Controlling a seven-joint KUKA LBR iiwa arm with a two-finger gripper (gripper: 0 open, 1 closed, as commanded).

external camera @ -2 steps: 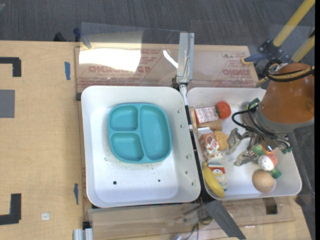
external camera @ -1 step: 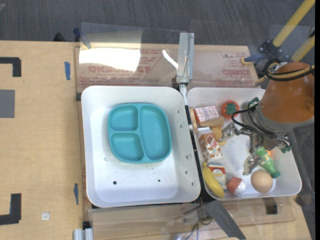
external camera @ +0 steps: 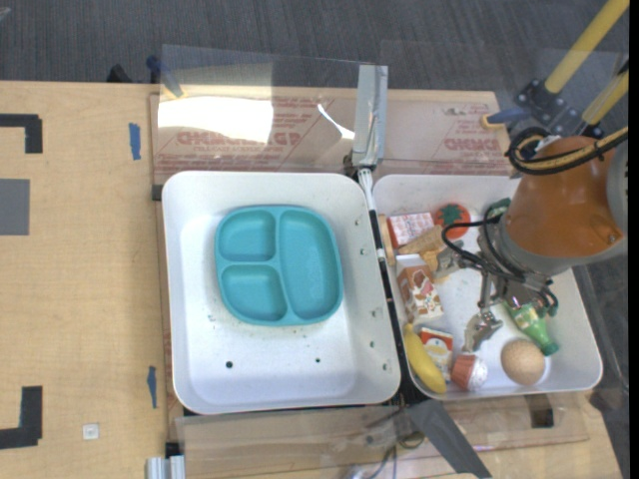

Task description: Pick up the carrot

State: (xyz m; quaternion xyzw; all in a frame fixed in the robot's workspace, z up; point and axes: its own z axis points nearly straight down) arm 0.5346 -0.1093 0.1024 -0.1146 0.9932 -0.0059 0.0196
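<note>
The carrot (external camera: pixel 454 214), a small orange-red piece with a green top, lies at the back of the right bin (external camera: pixel 584 367), beside a red snack packet (external camera: pixel 407 229). My gripper (external camera: pixel 483 327) hangs low over the middle of that bin, well in front of the carrot and a little to its right. It is between a green bottle (external camera: pixel 534 327) and some packets (external camera: pixel 419 292). I see nothing carried by it. The orange wrist band (external camera: pixel 559 203) covers part of the bin's right side.
A banana (external camera: pixel 424 362), a reddish-brown can (external camera: pixel 464 370) and a beige egg (external camera: pixel 522 361) crowd the right bin's front edge. The left bin (external camera: pixel 190 267) holds a teal divided plate (external camera: pixel 280 265). A clear panel (external camera: pixel 369 118) stands behind the bins.
</note>
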